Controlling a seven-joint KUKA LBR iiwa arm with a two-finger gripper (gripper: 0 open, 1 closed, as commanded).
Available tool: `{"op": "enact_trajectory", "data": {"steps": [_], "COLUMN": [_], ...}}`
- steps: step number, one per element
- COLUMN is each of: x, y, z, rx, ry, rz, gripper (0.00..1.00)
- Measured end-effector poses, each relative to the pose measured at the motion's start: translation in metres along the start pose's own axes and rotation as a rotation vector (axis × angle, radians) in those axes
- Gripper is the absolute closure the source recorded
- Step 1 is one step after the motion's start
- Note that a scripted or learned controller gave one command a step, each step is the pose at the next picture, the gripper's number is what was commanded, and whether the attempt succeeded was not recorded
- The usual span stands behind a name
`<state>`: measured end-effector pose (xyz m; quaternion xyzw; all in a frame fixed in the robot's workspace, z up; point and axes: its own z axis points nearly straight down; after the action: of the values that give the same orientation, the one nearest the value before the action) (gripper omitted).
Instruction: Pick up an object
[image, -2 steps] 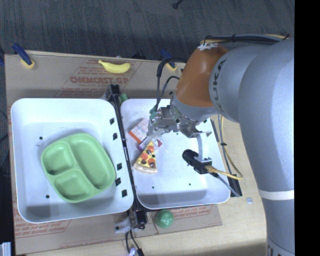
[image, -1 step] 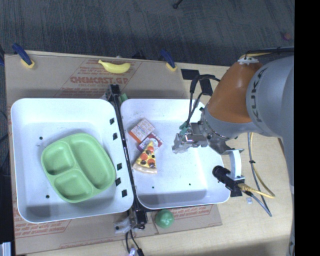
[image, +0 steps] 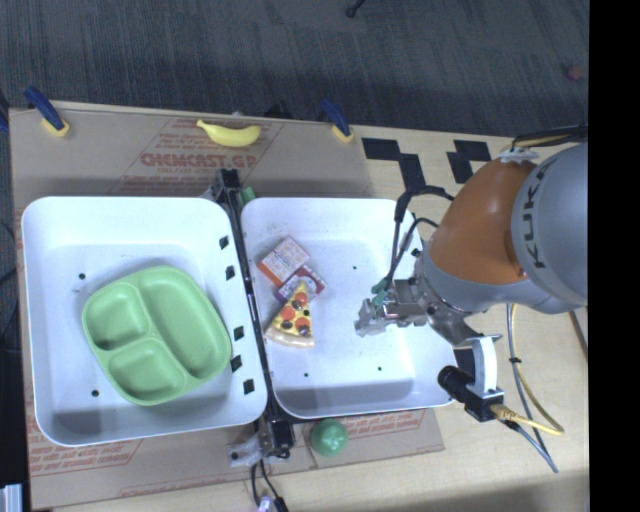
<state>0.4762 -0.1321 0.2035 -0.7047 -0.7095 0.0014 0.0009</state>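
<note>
In the right bin (image: 330, 392), a toy pizza slice (image: 291, 317) lies left of centre, with a small red and white packet (image: 288, 264) just above it. My gripper (image: 374, 317) hangs over the right half of that bin, to the right of the pizza slice and apart from it. Nothing shows between its fingers. The grey arm with its orange band (image: 490, 230) reaches in from the right.
The left bin (image: 60, 225) holds a green divided plate (image: 155, 333). A yellow banana (image: 230, 131) lies on the cardboard behind the bins. A green ball (image: 328, 436) sits on the cardboard in front of the right bin. Blue clamps (image: 48, 112) hold the cardboard's back edge.
</note>
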Motion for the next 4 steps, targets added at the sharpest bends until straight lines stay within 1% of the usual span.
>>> {"op": "enact_trajectory", "data": {"steps": [1,2,3,4], "x": [-0.05,-0.022,0.024,0.011], "y": [0.0,0.097,0.133,0.15], "z": [-0.001,-0.021,-0.004,0.002], "rx": [-0.003,-0.003,-0.002,-0.003], "ry": [0.0,0.002,0.001,0.0], "rz": [0.004,0.001,0.0,0.002], "gripper": [1.0,1.0,1.0,1.0]}}
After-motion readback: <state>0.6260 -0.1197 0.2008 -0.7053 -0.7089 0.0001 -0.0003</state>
